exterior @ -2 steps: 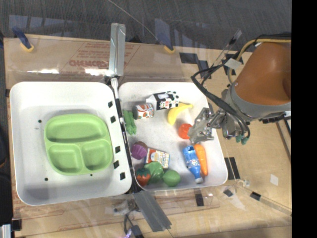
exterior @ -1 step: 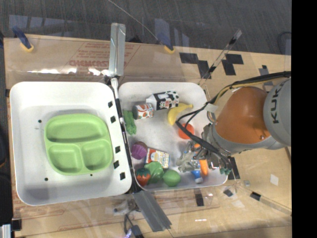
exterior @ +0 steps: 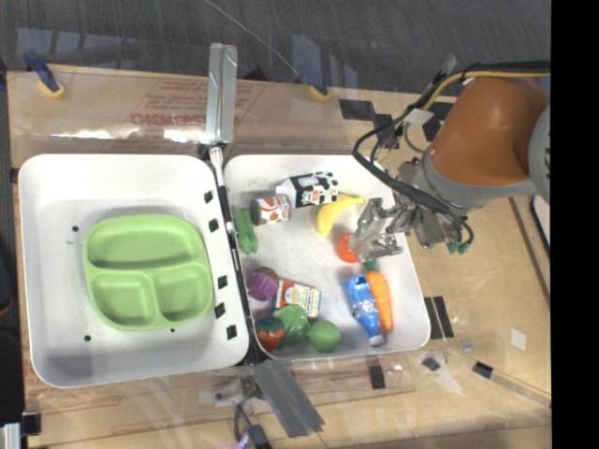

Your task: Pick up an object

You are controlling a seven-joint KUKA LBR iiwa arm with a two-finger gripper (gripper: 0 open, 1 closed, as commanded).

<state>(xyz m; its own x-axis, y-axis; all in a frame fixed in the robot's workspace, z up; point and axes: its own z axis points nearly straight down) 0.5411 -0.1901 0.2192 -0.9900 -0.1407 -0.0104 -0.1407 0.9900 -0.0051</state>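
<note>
— Pincer (exterior: 372,237) position?
— Low in the right bin (exterior: 412,293), over a red-orange piece (exterior: 347,248), beside the banana (exterior: 334,214). Open or closed: cannot tell.
— Other contents nearby?
— Carrot (exterior: 380,299) touching blue bottle (exterior: 361,307) just below; cow-print carton (exterior: 314,191) near the far wall; green apple (exterior: 324,336) at the near wall.
— Left bin (exterior: 37,279)?
— Holding a green divided tray (exterior: 148,269).
</note>
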